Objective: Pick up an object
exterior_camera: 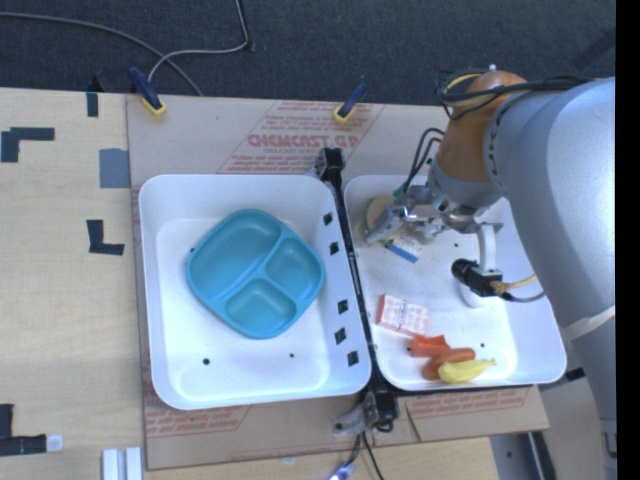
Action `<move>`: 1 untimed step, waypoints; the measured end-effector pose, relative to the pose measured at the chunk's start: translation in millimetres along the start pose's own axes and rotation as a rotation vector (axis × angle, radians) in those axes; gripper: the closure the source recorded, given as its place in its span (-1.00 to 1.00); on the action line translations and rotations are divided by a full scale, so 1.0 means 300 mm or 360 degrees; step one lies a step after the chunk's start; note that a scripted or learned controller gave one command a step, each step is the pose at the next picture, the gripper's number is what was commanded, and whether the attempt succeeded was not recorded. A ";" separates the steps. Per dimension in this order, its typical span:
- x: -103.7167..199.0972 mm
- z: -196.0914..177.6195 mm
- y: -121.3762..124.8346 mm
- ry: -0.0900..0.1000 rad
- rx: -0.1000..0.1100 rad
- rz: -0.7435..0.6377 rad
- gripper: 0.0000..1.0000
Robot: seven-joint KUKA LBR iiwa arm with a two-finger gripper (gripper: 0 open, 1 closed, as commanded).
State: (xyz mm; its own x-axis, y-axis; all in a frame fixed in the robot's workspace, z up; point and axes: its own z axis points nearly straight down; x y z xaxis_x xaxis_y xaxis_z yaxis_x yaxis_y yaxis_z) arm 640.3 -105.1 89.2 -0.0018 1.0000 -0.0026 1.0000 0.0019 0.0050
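Observation:
My gripper (398,224) reaches down into the far left part of the right bin (520,363). Its tips sit over a small blue and white object (404,250) and a round tan object (378,211) near the divider. Nearer the front of that bin lies a red and white packet (402,315). At the front edge lie a red-orange piece (433,347), a second orange piece (450,359) and a yellow banana-like object (466,371).
The left bin (165,363) holds a blue divided plate (256,272). A black clamp strip (345,258) runs between the bins. The grey arm (560,188) covers the right bin's right side. A black cable connector (475,276) hangs beside the wrist.

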 end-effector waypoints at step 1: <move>0.030 -0.003 0.102 -0.0003 -0.0004 -0.0001 -1.00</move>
State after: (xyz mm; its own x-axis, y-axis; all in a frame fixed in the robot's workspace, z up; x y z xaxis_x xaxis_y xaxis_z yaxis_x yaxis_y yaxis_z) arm 671.0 -95.9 90.1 -0.0021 1.0000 -0.0044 1.0000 0.0022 0.0077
